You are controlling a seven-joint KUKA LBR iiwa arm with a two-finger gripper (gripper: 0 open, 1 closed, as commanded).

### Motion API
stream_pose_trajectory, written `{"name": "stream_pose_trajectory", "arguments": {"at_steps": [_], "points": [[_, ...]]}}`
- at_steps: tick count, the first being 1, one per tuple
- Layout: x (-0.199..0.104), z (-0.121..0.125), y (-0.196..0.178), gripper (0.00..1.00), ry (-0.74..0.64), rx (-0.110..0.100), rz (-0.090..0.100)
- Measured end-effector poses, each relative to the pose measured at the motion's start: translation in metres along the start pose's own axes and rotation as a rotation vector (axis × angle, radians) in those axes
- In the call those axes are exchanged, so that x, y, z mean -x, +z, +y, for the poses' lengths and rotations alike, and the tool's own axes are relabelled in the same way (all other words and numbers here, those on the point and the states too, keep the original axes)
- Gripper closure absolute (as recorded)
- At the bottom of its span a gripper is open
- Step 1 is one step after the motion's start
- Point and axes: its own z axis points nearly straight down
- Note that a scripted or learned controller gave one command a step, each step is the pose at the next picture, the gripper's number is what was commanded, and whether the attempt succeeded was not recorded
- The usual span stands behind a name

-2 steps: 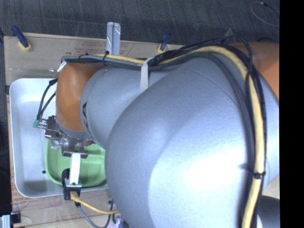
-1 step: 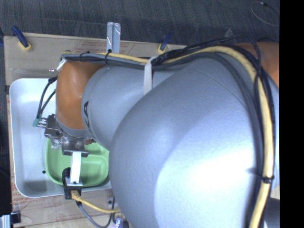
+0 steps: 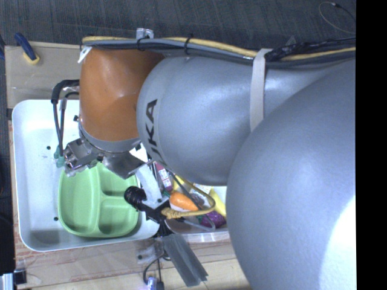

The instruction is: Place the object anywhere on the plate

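Note:
A green plate with divided compartments lies in the left white bin, toward its near right corner. My gripper hangs below the orange wrist band, right over the plate's far left edge. Most of it is hidden by the arm, and nothing can be seen held in it. In the right bin, an orange object lies among other small items, mostly covered by the arm.
Beside the orange object lie a yellow thing, a purple thing and a small reddish packet. The bulky grey arm covers nearly the whole right bin. A grey bracket sits on the bench's front edge.

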Motion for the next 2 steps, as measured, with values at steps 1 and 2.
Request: {"name": "stream_pose_trajectory", "arguments": {"at_steps": [1,2], "points": [[0.028,0.034,0.031,1.00,-0.220,0.000,-0.001],[0.058,0.097,0.130,1.00,-0.333,-0.001,-0.001]]}}
